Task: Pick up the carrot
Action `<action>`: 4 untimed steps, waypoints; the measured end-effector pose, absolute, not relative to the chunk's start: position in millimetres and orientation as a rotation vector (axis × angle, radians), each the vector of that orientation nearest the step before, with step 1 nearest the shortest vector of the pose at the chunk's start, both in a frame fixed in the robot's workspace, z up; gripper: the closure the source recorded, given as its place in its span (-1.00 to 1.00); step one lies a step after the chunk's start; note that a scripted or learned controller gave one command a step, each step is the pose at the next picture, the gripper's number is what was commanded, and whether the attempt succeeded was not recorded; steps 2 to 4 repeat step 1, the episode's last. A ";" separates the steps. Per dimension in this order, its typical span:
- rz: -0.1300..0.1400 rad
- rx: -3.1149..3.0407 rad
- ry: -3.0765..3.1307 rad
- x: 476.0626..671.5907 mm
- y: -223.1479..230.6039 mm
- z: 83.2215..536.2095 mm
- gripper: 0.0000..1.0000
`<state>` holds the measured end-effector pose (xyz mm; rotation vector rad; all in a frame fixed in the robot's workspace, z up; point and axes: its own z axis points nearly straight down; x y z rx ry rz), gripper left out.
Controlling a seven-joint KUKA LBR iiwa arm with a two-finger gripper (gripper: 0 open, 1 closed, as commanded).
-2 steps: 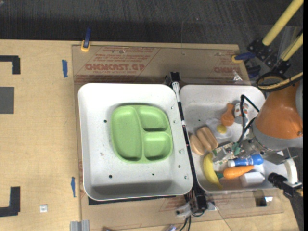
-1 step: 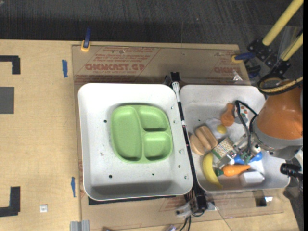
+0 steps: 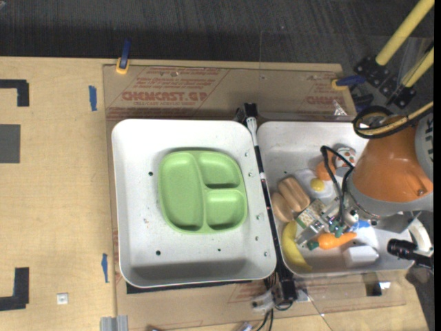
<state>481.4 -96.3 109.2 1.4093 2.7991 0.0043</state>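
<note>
So the gripper (image 3: 324, 232) is down in the right bin (image 3: 289, 143), reaching in from the right with that fat orange band (image 3: 388, 171) sitting just above and to the right of it. The carrot (image 3: 335, 241) is lying right at the fingertips, basically touching the gripper's lower right side, orange with a little green end pointing left. Honestly can't tell whether it's clamped on the carrot or just parked against it; the wiring and small parts on the gripper hide that bit, so I'm not calling it either way. Just up and left of the gripper there's a tan bread-looking piece (image 3: 291, 194), and below-left a yellow banana (image 3: 292, 249) curves along the bin's near wall. Straight up from the gripper is a small white thing with a yellow centre, looks like an egg toy (image 3: 318, 185). A white block (image 3: 361, 255) sits to the lower right, just past the carrot. Way off to the left of the gripper is the left bin (image 3: 131, 185) with a green divided plate (image 3: 180, 192) in the middle of it, well apart from everything the arm is near.
</note>
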 end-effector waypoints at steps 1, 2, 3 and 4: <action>-0.001 1.300 2.851 560.4 -161.8 111.5 -1.00; -0.001 1.300 2.851 560.4 -161.8 111.5 -1.00; -0.001 1.300 2.851 560.4 -161.8 111.5 -1.00; -0.001 1.300 2.851 560.4 -161.8 111.5 -1.00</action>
